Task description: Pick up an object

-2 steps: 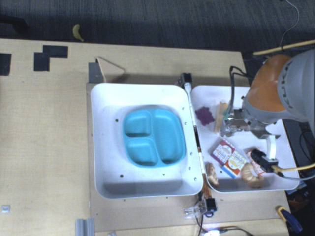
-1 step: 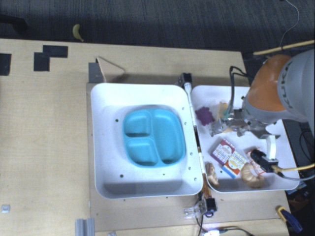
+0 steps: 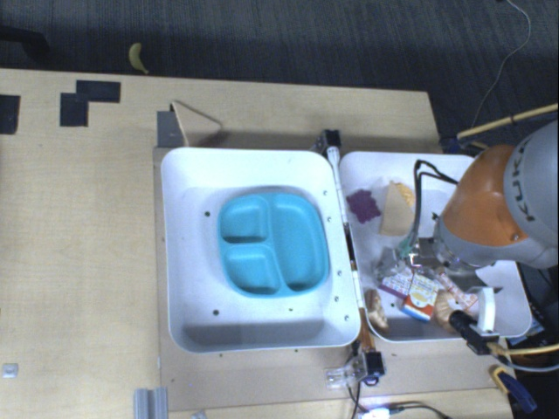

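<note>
dark carpet lies beyond a pale wooden bench [image 3: 79,260] with two white bins. taking the blue divided tray [image 3: 272,243] in the left bin [image 3: 188,234] as landmark, the right bin [image 3: 515,317] sits to its right, full of clutter: a purple lump [image 3: 363,204], a cream piece [image 3: 398,208], a small printed carton [image 3: 420,293]. the gripper [image 3: 419,256] hangs over that pile; whether it grips anything, i cannot tell. the carton looks light and stiff, best pinched across its flat sides. its print is too small to read.

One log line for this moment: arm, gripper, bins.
arm: over right bin | gripper: low among clutter, grasp unconfirmed | left bin: blue tray
</note>
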You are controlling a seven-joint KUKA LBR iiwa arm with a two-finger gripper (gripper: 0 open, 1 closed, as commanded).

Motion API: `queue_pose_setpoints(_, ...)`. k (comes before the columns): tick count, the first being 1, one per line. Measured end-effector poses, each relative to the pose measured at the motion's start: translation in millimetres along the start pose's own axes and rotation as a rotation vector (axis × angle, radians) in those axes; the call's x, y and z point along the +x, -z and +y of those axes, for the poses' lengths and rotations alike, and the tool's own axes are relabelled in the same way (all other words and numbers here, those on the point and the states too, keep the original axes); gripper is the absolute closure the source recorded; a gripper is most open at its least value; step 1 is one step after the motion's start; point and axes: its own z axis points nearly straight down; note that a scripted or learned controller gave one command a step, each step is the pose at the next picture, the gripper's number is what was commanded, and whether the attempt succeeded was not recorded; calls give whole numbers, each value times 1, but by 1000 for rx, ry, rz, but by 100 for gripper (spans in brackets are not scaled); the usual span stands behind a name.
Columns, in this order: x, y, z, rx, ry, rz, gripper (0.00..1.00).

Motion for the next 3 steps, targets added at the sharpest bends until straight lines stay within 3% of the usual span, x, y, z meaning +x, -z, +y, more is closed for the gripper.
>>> queue_pose_setpoints(1, 0, 11, 2, -5, 1, 0, 100)
queue_pose_setpoints(2, 74, 127, 59, 5, 4, 3, 100)
queue_pose_setpoints(3, 129, 131, -16, 9, 4, 3, 100)
